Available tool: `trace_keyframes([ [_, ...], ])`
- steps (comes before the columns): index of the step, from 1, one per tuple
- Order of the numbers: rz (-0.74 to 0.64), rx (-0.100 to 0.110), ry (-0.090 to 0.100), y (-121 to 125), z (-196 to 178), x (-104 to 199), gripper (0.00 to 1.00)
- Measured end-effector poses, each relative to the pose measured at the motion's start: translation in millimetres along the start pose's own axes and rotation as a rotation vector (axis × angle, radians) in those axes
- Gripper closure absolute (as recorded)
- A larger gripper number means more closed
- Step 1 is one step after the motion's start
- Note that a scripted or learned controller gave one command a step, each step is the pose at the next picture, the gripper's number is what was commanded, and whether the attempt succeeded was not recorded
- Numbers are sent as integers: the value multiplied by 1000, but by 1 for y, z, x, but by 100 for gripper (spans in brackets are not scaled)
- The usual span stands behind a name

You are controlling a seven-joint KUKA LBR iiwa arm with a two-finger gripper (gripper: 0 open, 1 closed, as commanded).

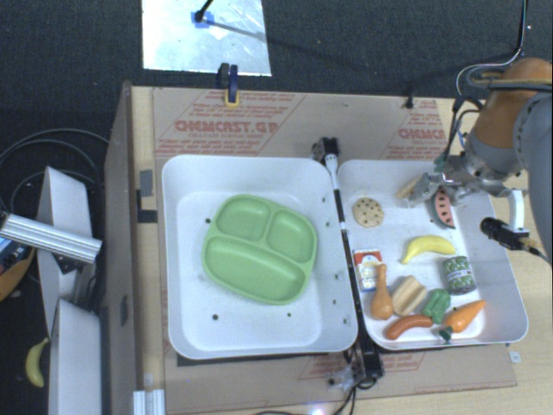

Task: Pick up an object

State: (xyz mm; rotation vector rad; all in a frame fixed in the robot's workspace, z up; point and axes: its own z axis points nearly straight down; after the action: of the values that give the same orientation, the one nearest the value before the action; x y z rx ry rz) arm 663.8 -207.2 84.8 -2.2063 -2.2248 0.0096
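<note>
The right bin (pixel 510 318) holds several toy foods: a cookie (pixel 368 212), a banana (pixel 428 247), a watermelon slice (pixel 444 209), a can of peas (pixel 458 274), a small carton (pixel 367 264), a drumstick (pixel 381 293), a bread piece (pixel 409 294), a green pepper (pixel 436 303), a carrot (pixel 464 316) and a sausage (pixel 406 325). My gripper (pixel 435 188) hangs over the bin's far right part, just above the watermelon slice. A small tan piece (pixel 407 189) lies at the gripper's left tip; I cannot tell if it is held.
The left bin (pixel 186 318) carries a green divided plate (pixel 259 247). A black clamp (pixel 328 151) sits where the two bins meet at the back. Cardboard (pixel 259 124) lines the bench under the bins. Cables and a metal bracket (pixel 52 236) lie off the bench to the left.
</note>
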Motion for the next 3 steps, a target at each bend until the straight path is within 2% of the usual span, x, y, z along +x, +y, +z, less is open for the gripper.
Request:
trace_keyframes([
  [1,1,-5,-2,-1,-10,1,100],
  [2,-1,-5,-2,-1,-10,1,0],
  [3,9,-6,0,-67,2,7,0],
])
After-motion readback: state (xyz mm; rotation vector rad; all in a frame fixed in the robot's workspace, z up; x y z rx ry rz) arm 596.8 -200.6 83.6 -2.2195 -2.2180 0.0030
